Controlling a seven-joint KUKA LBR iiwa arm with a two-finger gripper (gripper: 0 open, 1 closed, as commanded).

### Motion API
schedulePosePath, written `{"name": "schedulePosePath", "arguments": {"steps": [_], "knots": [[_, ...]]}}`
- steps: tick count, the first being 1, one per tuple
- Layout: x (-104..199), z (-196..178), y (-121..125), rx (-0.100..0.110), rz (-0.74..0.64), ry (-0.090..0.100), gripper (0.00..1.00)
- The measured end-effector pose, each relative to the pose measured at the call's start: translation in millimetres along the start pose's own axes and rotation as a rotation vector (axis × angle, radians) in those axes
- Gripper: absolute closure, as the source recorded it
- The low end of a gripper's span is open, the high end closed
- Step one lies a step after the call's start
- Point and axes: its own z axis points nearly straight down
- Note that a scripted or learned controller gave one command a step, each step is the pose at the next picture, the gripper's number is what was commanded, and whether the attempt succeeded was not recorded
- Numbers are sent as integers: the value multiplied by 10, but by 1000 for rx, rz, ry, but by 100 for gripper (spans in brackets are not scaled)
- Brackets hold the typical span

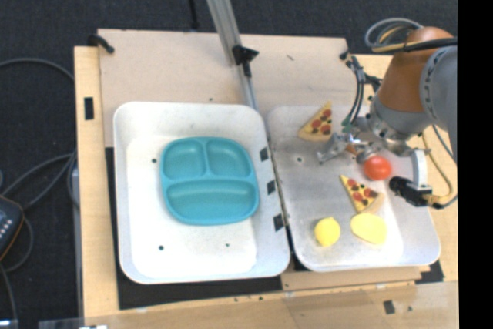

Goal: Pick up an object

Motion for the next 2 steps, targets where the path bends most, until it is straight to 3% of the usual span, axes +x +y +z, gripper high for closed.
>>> {"name": "schedulePosePath", "arguments": {"steps": [1, 2], "knots": [[-19, -158, 25, -9, 4, -2, 100], [-44, -799, -4, -13, 4, -3, 100]]}}
